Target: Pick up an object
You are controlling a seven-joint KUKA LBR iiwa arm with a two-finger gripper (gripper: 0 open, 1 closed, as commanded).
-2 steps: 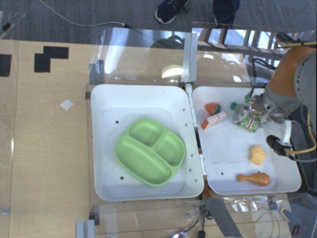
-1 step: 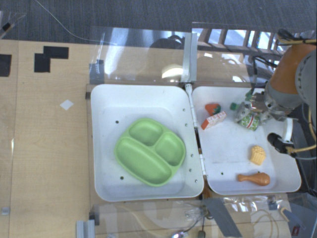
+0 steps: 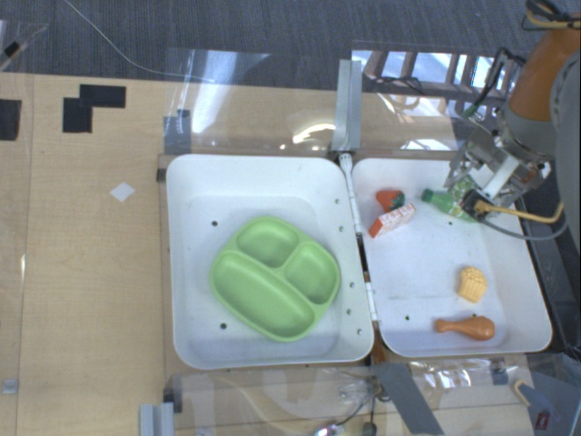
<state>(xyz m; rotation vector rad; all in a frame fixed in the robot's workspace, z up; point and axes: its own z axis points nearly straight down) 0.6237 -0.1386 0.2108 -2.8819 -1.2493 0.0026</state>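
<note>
A pale wooden bench top [image 3: 82, 271] fills the left and lower frame, with black rectangular markings [image 3: 93, 104] at upper left. Dark grey carpet [image 3: 272, 12] runs across the top, crossed by a thin cable [image 3: 95, 34]. Clear plastic panels [image 3: 218, 94] catch bright glare near centre

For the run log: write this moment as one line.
gripper: over right bin far corner, at green item | fingers: unclear | other toys: red-white piece, corn, drumstick | left bin: green divided plate
</note>
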